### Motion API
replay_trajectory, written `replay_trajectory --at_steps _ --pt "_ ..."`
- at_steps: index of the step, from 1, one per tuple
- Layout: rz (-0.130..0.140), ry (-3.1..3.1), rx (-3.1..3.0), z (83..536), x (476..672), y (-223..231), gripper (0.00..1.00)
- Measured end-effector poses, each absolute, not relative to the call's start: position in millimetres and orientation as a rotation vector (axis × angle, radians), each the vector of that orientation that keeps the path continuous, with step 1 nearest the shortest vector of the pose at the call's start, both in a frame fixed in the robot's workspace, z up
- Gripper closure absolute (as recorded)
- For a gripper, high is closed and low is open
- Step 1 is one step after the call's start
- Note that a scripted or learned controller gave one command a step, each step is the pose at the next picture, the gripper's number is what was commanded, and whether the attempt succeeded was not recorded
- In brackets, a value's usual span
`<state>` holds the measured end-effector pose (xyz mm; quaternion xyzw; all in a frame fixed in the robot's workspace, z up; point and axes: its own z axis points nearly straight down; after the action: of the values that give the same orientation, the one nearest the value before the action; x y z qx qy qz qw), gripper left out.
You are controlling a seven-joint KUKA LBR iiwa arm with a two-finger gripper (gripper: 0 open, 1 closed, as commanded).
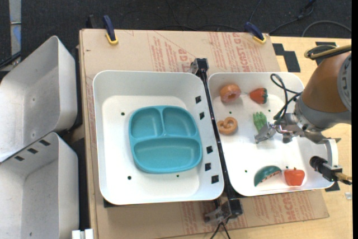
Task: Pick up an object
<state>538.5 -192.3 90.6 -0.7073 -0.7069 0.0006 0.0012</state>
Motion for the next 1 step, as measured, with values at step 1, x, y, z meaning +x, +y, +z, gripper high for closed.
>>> replay_trajectory --at_steps 1 --pt "0.0 -2.221 -2.222 102.2 539.1 -192.4 1.0"
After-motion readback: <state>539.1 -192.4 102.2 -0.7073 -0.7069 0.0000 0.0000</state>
